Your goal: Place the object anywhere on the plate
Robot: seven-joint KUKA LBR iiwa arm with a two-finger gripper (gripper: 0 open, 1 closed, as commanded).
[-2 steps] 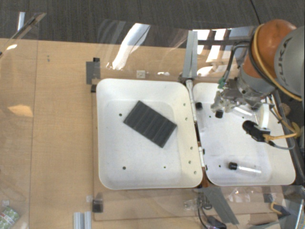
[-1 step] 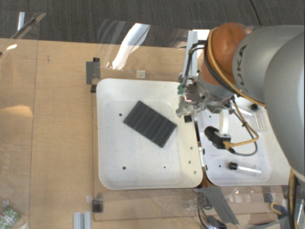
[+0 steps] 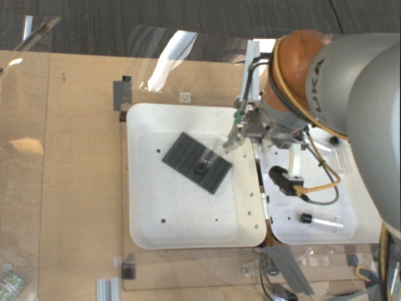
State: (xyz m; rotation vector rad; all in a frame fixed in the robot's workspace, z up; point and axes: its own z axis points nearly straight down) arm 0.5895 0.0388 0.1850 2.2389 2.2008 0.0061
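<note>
On the pale wooden bench, the white shallow right bin holds a clear plastic tube with a black cap lying close to its near edge, roughly parallel to that edge. Beside it, the white shallow left bin carries a dark grey ribbed rectangular plate near its middle, lying flat and turned at a slant to the bin's edges. A small dark object, too small to tell its shape, rests on the plate close to the plate's centre. Just beyond the plate's far right corner, the gripper hangs over the left bin near that bin's right edge, apart from the object; whether the gripper is released or clenched cannot be told. Farther back, the grey arm with its orange band covers much of the right bin's far side.
</note>
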